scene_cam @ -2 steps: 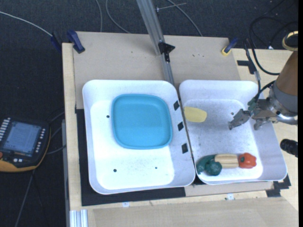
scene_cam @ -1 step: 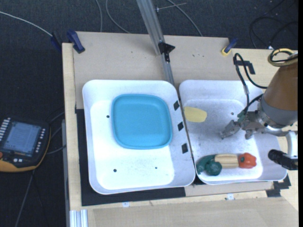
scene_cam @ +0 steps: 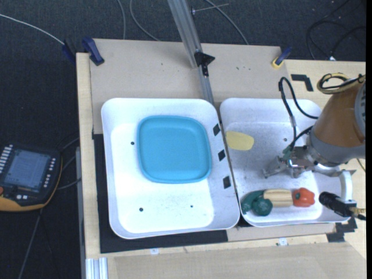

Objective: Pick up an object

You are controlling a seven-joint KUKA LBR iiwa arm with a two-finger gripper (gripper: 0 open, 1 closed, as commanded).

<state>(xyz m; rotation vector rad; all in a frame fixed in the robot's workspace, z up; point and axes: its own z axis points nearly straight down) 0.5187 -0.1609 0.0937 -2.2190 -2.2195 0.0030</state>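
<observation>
Low over the right bin (scene_cam: 256,110), the tool (scene_cam: 283,166) hangs on the grey arm (scene_cam: 340,129) that reaches in from the right, its metal tip pointing left toward the middle of that bin's floor. Whether it is apart or together cannot be told from this slant, and nothing is seen between its tips.

Just beneath it, along the right bin's front edge, three things lie in a row: a dark green lump (scene_cam: 257,204) at the front left corner, a tan wooden piece (scene_cam: 278,198) touching it, and a red and orange toy (scene_cam: 303,197) at the wooden piece's right end. A flat yellow piece (scene_cam: 239,140) lies near the bin's left wall, well apart from the row and to the tool's upper left.

Across the divide, the left bin (scene_cam: 125,214) carries a blue square plate (scene_cam: 174,149), set toward its back right. Both bins rest on the worktop (scene_cam: 145,68). On the floor off the worktop's left edge lies a handheld control pendant (scene_cam: 26,176).
</observation>
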